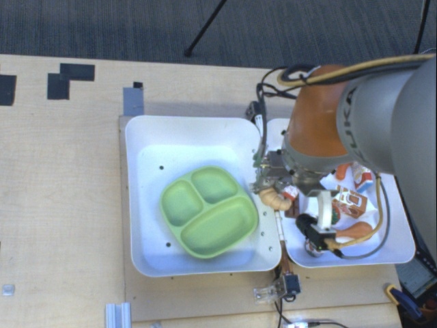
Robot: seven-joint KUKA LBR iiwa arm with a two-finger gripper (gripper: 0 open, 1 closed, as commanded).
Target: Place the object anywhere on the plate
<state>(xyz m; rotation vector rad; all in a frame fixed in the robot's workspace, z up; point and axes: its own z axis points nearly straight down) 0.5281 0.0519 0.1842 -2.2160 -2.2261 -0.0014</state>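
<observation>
A green plate (pixel 208 212) with three compartments lies in the left white bin (pixel 147 183), tilted toward the bin's front right. My gripper (pixel 270 184) hangs over the divide between the two bins, just right of the plate's rim. A small tan, lumpy object (pixel 274 199) sits directly under the gripper, at the left edge of the right bin. I cannot make out whether the gripper holds it. The arm's orange band and grey body cover much of the right bin.
The right bin (pixel 399 251) holds a white and orange packet (pixel 353 200), a second similar packet (pixel 360 178) and an orange carrot-like item (pixel 356 233). A small red piece (pixel 291 193) lies beside the tan object. Bare bench stretches to the left.
</observation>
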